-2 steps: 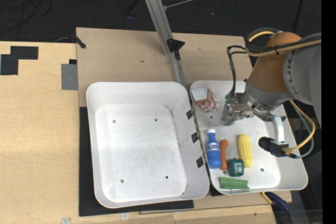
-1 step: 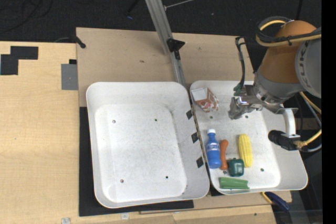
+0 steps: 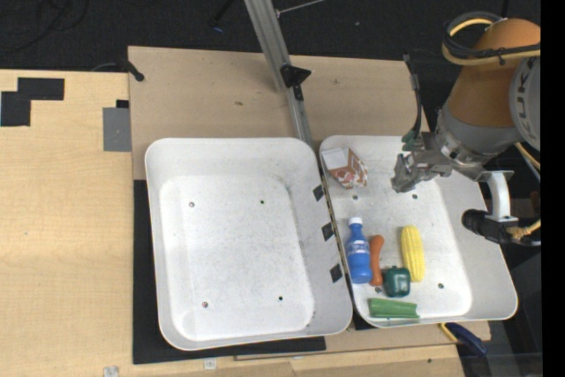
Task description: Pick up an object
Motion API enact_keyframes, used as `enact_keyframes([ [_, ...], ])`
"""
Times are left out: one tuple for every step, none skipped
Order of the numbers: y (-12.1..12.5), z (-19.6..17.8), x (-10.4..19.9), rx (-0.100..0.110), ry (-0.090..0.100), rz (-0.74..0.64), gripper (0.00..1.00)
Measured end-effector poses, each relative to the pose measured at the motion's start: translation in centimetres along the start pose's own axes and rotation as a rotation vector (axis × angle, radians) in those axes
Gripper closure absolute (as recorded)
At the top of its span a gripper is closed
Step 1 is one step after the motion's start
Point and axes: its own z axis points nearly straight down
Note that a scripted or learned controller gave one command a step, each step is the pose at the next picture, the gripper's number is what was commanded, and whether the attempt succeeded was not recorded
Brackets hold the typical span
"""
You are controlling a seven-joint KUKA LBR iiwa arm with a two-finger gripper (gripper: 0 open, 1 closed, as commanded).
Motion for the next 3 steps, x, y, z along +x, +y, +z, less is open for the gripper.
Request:
enact_keyframes([
  [-1.0, 0.2, 6.0, 0.005, 0.003, -0.007, 1.0],
  [-2.8, 0.7, 11.3, 0.007, 0.003, -0.007, 1.0],
  [-3.7, -1.1, 16.4, 0.003, 0.003, -0.008, 1.0],
])
